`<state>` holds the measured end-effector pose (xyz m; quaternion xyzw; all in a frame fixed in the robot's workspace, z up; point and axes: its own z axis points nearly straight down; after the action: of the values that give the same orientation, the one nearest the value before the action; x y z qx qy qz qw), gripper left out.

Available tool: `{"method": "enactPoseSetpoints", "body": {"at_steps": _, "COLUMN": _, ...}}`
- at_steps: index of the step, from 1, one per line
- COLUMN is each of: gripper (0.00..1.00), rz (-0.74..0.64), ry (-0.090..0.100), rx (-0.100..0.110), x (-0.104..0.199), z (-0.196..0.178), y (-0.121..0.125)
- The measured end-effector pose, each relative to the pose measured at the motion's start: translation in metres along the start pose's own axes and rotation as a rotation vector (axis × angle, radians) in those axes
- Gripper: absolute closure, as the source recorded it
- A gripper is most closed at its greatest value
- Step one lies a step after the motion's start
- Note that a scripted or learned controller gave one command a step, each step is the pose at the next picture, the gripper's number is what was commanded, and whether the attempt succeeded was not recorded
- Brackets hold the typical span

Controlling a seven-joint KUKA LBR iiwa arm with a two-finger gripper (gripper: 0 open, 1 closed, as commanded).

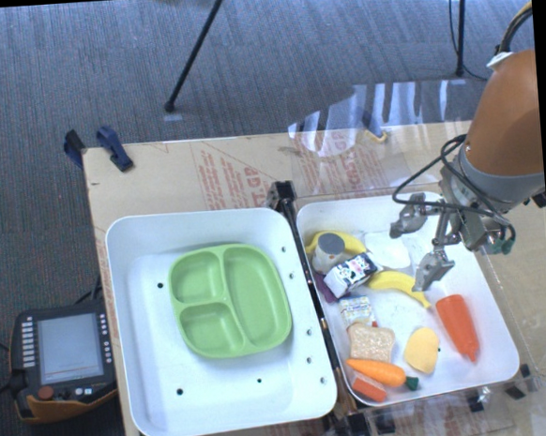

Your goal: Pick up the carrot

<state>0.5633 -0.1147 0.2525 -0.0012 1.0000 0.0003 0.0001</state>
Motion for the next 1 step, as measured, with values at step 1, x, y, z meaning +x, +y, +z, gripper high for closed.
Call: {"method": "enactPoseSetpoints", "body": {"at_steps": 1, "gripper": 0.0, "rz": -0.089, "ry": 0.014, "rx": -0.005, "x": 0.0557, "z": 0.1257, "y": -0.0277}}
